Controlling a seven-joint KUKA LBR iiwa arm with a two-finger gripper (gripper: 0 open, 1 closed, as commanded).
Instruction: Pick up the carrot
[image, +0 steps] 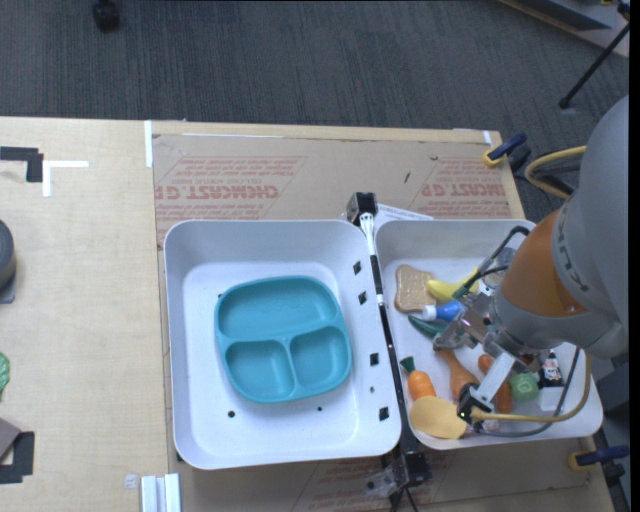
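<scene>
The carrot (420, 384) is small and orange with a green top. It lies near the left wall of the right bin (392, 243), toward the front. My gripper (462, 338) is low over the middle of that bin, just right of and slightly behind the carrot, among other toys. The grey arm with its orange band (535, 280) covers the right part of the bin. A second orange piece (460, 376) lies between the carrot and the gripper, partly hidden by the wrist.
The left bin (190, 400) holds a teal divided plate (283, 337). Around the gripper in the right bin lie a bread slice (411, 288), a yellow banana (444, 290), a blue-and-white tube (438, 312), a tan rounded toy (437, 417) and a green item (524, 385).
</scene>
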